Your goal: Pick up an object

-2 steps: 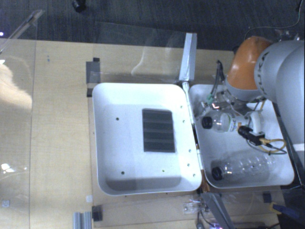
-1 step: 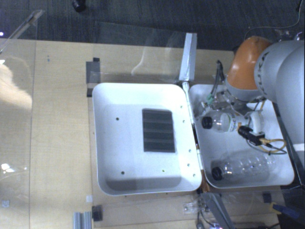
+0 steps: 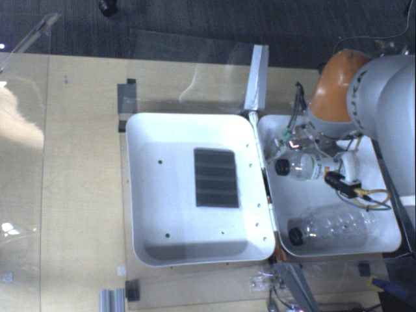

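The arm reaches over the right bin, its orange band above the wrist. My gripper hangs low at the bin's back left. A small clear bottle with a black cap lies directly under it, touching or nearly touching. A second, larger clear bottle with a black cap lies on its side along the bin's front wall. In the middle of the left bin lies a flat dark grey ribbed block.
A black and yellow cable loops from the wrist over the right bin's middle. A metal bracket stands behind the rims where the two bins meet. A clear panel covers the bench on the left.
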